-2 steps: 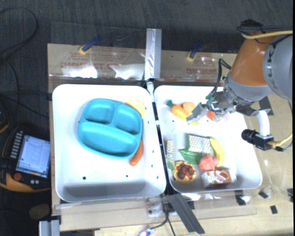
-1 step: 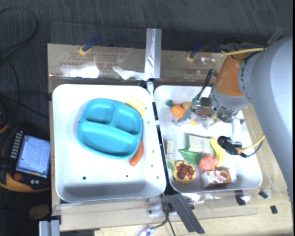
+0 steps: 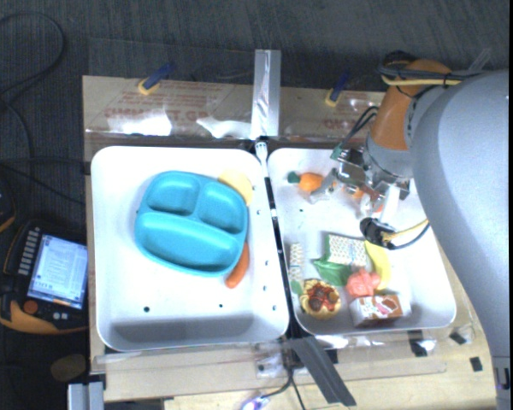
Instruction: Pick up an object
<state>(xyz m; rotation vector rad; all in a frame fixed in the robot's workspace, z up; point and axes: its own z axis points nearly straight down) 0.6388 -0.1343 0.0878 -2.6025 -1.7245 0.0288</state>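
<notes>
The arm leans in from the right, its gripper (image 3: 359, 180) low over the back of the right bin (image 3: 445, 301); I can't tell from here how its claw stands. A small orange toy (image 3: 309, 180) lies just to the gripper's left. Toward the front sit a banana (image 3: 377, 259), a green-patterned packet (image 3: 344, 249), a mini pizza (image 3: 320, 297) and a small carton (image 3: 377, 307). The left bin (image 3: 111, 306) holds a blue divided plate (image 3: 192, 220), a carrot (image 3: 238, 267) against its edge.

Blue divided plate (image 3: 192, 221) in left bin (image 3: 111, 254), claw (image 3: 352, 180) over right bin (image 3: 436, 301)
</notes>
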